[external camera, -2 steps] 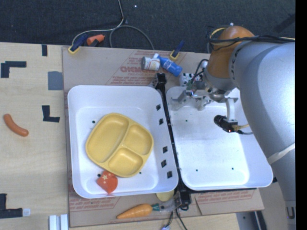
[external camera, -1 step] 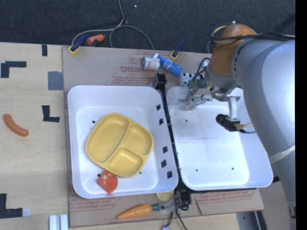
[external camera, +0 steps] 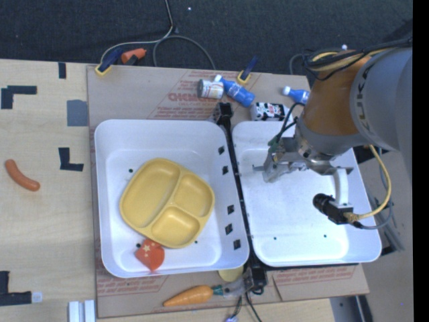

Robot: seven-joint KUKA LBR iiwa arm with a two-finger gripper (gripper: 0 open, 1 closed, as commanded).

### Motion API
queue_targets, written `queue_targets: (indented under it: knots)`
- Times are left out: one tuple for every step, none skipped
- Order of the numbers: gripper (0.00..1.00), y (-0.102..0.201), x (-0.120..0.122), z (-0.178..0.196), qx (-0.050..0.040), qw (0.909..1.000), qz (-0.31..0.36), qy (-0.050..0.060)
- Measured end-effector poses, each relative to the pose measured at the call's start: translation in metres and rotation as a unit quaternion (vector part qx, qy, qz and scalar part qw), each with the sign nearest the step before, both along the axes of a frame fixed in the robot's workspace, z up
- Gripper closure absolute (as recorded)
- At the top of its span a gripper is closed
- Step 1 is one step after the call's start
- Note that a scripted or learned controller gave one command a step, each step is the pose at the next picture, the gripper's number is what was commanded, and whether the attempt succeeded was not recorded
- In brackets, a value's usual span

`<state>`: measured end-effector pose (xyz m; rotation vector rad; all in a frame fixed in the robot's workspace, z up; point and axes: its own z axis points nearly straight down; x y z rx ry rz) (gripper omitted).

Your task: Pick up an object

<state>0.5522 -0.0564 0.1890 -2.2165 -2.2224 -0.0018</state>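
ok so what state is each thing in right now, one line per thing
yellow divided plate: right way up, flat in the left bin
red star-marked piece: in the left bin, tucked at the plate's near edge
gripper: low over the right bin, far-left part
carrot: lying on the bench, outside the bins
sausage: lying on the bench, far left
blue bottle: on its side behind the bins

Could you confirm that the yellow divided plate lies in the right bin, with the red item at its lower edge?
Not quite: the camera view shows the yellow divided plate in the left bin, not the right one. The red item does lie at its lower edge.
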Motion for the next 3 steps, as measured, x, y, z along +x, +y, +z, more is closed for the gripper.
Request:
queue_targets:
  knots:
    - [1.0, 0.076, -0.003, -0.005, 0.0005, 1.0, 0.003, 0.001]
    - [1.0, 0.18, 0.007, 0.044, 0.0002, 1.0, 0.005, -0.003]
    - [1.0, 0.209, 0.04, -0.077, -0.0024, 1.0, 0.0, 0.004]
